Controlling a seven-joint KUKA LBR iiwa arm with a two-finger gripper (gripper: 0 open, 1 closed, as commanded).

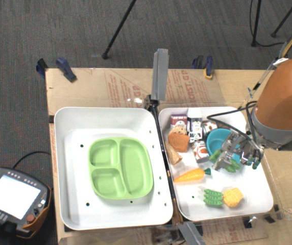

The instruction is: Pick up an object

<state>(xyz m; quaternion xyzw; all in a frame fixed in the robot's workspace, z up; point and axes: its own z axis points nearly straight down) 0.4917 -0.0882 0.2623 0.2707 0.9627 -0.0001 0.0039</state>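
Nothing is judged to have been picked up yet; the toys all lie in the right bin (266, 197), so the grasp and the lift remain. The gripper (226, 160) is lowered near that bin's right edge, just beside the teal bowl (216, 138); whether it is released or clenched cannot be told. A carrot (189, 175) lies near the bin's middle; corn (232, 197) and a pea pod (213, 197) rest toward its near edge. The arm (277, 106) is bent down from the right.
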